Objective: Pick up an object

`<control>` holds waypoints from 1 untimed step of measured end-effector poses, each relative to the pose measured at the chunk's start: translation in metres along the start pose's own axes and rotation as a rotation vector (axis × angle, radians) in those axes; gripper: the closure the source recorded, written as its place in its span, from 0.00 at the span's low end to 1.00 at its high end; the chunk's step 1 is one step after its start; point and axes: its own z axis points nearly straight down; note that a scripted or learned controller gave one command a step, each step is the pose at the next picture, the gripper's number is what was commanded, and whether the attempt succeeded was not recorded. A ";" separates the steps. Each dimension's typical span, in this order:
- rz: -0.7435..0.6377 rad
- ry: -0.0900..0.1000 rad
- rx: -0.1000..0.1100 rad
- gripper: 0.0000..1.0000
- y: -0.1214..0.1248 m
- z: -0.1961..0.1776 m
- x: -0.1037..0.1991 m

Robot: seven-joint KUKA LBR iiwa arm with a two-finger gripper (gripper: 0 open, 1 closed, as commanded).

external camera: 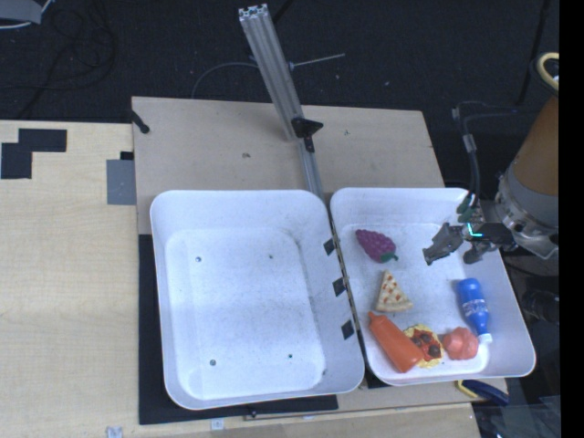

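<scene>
While the arm (538,167) is reaching in from the right edge of the frame, the claw (459,245) is hanging over the upper right part of the right bin (347,210), its two dark fingers (443,245) spreading apart with nothing between them. Every object is lying apart from the claw. The bottle (473,307) is lying just below it, toward the lower right of the frame, blue with a white cap end pointing down. The grapes (375,243) are sitting to the claw's left, near the bin's upper left. The pizza slice (391,294) is lying below the grapes, down and left of the claw. Along the bin's lower edge the carrot (394,342), a yellow piece (424,344) and a red piece (459,343) are crowding together, touching. The left bin (173,210) is occupying the middle of the frame.
</scene>
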 end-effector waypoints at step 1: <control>0.000 0.000 0.000 0.00 0.000 0.000 0.000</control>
